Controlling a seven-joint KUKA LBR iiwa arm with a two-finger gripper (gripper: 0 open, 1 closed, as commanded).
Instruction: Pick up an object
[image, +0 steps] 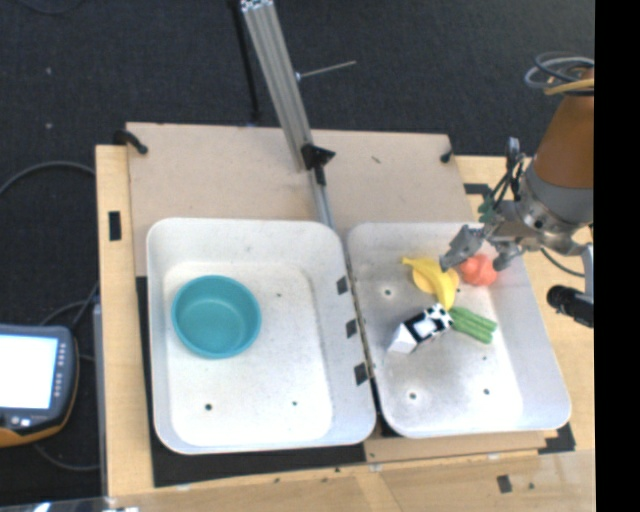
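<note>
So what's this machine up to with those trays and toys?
A robot arm reaches in from the right over the right-hand bin, trying to pick something up. Its end effector hangs over a small cluster there: a yellow banana, an orange-red toy, a green piece and a black-and-white block. It sits right by the orange-red toy, but nothing is visibly held yet. The left bin holds a teal bowl, untouched.
</note>
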